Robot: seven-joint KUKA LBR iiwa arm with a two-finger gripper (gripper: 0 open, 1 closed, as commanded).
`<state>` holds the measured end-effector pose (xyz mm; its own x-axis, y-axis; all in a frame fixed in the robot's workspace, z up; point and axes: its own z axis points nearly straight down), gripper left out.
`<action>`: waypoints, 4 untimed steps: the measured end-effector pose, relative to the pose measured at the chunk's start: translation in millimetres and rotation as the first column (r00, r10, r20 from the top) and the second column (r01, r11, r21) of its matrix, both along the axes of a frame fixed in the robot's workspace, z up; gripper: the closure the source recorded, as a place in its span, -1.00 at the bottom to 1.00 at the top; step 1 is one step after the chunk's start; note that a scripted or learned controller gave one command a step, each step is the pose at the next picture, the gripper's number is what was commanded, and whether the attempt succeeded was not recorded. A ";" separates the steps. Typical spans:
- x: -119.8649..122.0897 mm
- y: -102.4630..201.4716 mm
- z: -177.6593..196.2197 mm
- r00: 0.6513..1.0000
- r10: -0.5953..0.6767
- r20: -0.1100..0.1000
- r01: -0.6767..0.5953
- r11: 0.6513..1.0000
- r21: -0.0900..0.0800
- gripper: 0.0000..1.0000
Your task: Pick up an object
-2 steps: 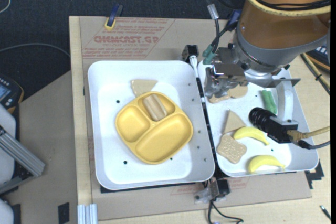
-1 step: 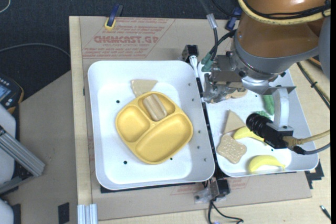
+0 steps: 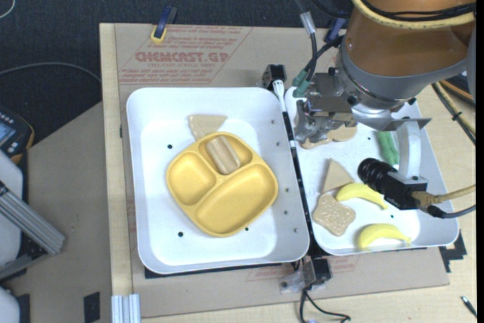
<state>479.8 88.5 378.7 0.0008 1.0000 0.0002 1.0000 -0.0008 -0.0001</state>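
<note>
Camera view, looking down at a slant on two shallow white bins side by side. The grey arm with its orange band reaches in from the right. Its gripper (image 3: 311, 128) sits low over the far left corner of the right bin (image 3: 427, 227), close to the wall shared with the left bin (image 3: 144, 163). Whether the gripper is open or closed cannot be told from here, and nothing can be seen held in it.

The likely thing to pick is a flat tan biscuit-like piece (image 3: 342, 134), just beside the gripper in that same corner and partly hidden by it. It looks like toy food, so probably light, stiff and smooth. Being thin and flat on the bin floor, it offers little height to take hold of. A pinch across its narrow width at the exposed edge seems the best hold, and it could slide away or slip out.

Counted in the right bin:
- two yellow bananas, one (image 3: 361, 194) near the middle and one (image 3: 382, 236) at the near edge
- one tan wedge (image 3: 337, 173)
- one speckled toast slice (image 3: 333, 215) touching that wedge
- one green piece (image 3: 388, 148) farther back
- the one tan biscuit-like piece

Counted in the left bin:
- one yellow divided plate (image 3: 227, 200) with three compartments
- one tan roll (image 3: 221, 153) in the plate's far compartment
- one pale wedge (image 3: 206, 123), partly tucked behind the plate
</note>
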 end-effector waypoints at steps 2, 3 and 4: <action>-2.8 -21.3 -167.1 1.000 -0.008 -0.016 0.008 1.000 -0.004 1.00; 43.0 122.0 -119.2 1.000 0.016 0.008 -0.016 1.000 0.007 1.00; 36.1 137.1 -149.2 1.000 0.003 -0.006 -0.003 1.000 -0.001 1.00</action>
